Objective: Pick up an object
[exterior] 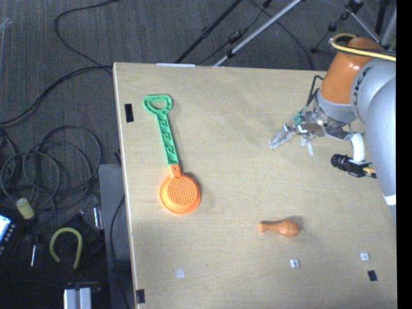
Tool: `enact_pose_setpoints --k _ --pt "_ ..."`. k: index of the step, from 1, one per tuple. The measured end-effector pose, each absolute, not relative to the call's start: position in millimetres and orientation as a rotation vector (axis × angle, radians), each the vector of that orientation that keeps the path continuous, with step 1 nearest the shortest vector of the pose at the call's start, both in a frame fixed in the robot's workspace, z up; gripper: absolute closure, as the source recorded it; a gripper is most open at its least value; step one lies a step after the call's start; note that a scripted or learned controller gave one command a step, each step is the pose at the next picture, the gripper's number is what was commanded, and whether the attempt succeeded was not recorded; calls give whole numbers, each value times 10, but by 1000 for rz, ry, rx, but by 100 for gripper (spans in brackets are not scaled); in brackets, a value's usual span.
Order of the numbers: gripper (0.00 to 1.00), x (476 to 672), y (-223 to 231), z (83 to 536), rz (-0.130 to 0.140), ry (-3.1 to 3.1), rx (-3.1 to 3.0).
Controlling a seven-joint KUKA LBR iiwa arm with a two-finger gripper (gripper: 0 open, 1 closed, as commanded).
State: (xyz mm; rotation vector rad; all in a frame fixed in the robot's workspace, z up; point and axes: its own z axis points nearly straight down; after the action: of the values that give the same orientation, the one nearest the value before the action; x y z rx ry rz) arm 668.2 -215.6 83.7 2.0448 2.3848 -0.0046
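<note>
A robot test room, like a lab

A big grey robot arm (380, 127) with an orange band reaches over a plain wooden bench (225, 262), and small square marker stickers (294, 262) sit on the bench top. The floor is dark grey carpet (58, 18) (the kind you see in offices). Black cables (48, 156) lie on it in loops and long lines beside the bench. Thin metal stand legs (277, 15) cross the floor at the top, like the legs that hold up lights or cameras. Toy things lie on the bench: a green and orange strainer (172, 166) and a small orange pear-shaped toy (280, 227).
</note>
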Motion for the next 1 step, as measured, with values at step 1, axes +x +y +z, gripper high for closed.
enact_pose_setpoints --k 1 --pt "0 6688 -1698 843 1 2650 1687"
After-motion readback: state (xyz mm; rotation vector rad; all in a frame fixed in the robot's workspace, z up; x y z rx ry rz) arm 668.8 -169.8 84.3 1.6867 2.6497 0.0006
